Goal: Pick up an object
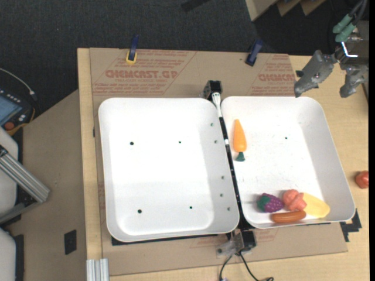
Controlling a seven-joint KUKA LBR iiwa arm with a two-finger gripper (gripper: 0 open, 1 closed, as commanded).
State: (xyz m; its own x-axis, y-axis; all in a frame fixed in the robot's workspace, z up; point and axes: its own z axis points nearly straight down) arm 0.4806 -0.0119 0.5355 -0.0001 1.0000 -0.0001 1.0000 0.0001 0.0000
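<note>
An orange toy carrot (239,135) with a green stem lies near the left wall of the right bin (328,136). At that bin's front sit purple grapes (270,203), a pink-orange piece (295,199), a yellow piece (316,206) and a red-orange sausage shape (287,216), all bunched together. My gripper (329,79) hangs at the upper right, above the right bin's far right corner, well away from every toy. Its two grey fingers (309,78) stand spread apart with nothing between them.
The left bin (117,157) lies beside the right one on a cardboard sheet held by a yellow clamp (132,52) and a blue clamp (254,52). An orange object (362,179) rests outside the right bin, at the right edge.
</note>
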